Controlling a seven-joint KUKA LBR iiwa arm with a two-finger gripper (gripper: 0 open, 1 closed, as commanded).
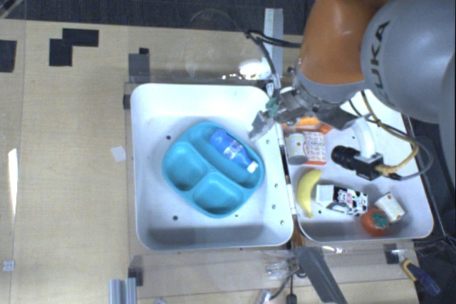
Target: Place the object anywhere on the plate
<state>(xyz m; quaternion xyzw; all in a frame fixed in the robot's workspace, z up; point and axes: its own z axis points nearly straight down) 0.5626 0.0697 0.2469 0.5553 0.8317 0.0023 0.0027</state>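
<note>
A blue plate with three compartments lies in the left white bin. A clear plastic bottle with a blue label rests on its side in the plate's upper right compartment. My gripper hangs over the left bin's right rim, just above and to the right of the bottle and apart from it. Nothing shows in its grasp. The grey arm with its orange band reaches in from the upper right.
The right bin holds a yellow banana, an orange-topped white jar, a black-and-white carton, a red round toy and a small white cup. The arm covers that bin's upper part.
</note>
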